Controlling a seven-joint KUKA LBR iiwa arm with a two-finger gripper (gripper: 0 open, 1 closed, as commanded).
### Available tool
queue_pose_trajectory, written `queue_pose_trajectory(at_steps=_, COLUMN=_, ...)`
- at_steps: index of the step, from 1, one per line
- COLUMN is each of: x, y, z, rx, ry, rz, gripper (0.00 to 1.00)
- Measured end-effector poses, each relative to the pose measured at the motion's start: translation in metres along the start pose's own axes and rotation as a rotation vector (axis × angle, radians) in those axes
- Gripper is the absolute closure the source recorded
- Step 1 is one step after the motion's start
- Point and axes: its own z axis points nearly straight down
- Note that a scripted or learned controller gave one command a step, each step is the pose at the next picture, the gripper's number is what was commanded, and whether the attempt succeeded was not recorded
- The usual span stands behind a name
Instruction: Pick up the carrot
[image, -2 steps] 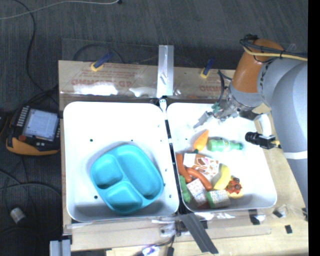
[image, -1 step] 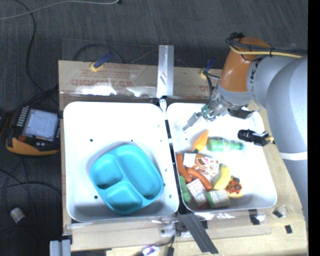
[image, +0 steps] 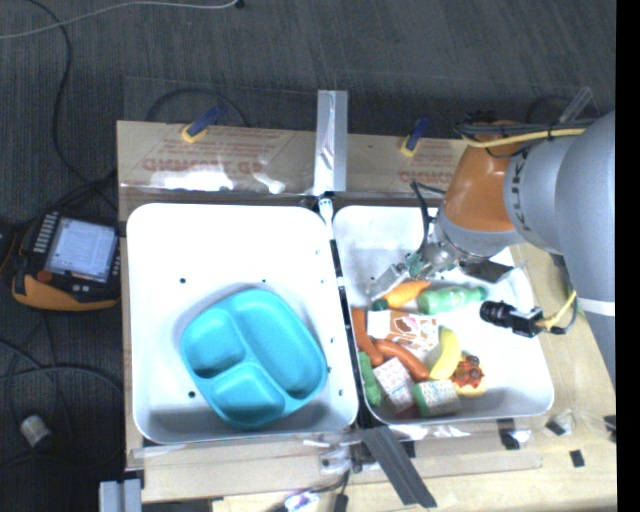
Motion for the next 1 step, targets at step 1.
queue_pose_trajectory(at_steps=1, x=0.0002, y=0.0014, z=-0.0105, rx=-0.003, ry=0.001, rz=0.001, gripper=1.00)
